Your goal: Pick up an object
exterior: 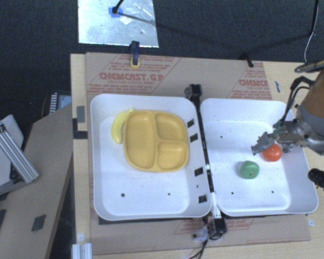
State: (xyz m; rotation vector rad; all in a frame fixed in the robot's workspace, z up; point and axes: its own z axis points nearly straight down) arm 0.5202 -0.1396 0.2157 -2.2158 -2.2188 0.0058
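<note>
Two shallow white bins [151, 212] fill the bench; at the right one, the two-finger gripper [265, 142] touches a small round orange-red fruit [272, 154], grip unclear, so it may roll away.

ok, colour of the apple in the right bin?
Green apple, clearest in the camera view, beside a red-orange ball.

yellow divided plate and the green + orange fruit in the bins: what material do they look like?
Yellow divided plate: probably moulded plastic; matte, uniform colour, soft rounded compartment edges. Green fruit and orange fruit: likely plastic or rubber toys; flat saturated colour, a faint sheen, too small to tell further. The orange one sits at the gripper.
</note>
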